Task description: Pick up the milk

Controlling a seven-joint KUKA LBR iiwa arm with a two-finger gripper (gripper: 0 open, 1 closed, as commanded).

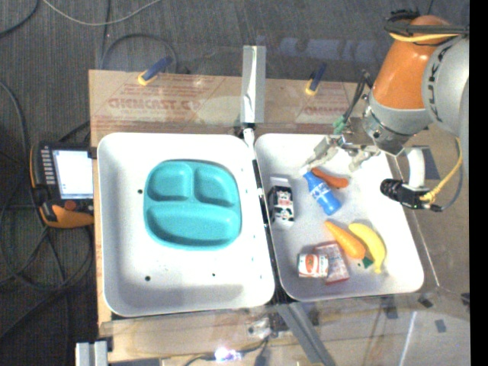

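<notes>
The left bin [114, 280] holds a smooth teal divided tray [194, 204] near its middle, with bare white floor all round it. In the right bin [408, 277], the small black-and-white milk [282, 203] carton lies by the left wall, apart from the rest. Further right lie a blue bottle [323, 194], a red can [322, 264], a carrot [345, 237] and a banana [373, 244]. The gripper [341, 151] hangs at the bin's top edge, fingers spread, holding nothing.

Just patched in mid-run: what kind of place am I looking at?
Likely a robot lab test bench: two white bins on a board, toy food such as a banana, loose cables on carpet, and a teach pendant.
</notes>
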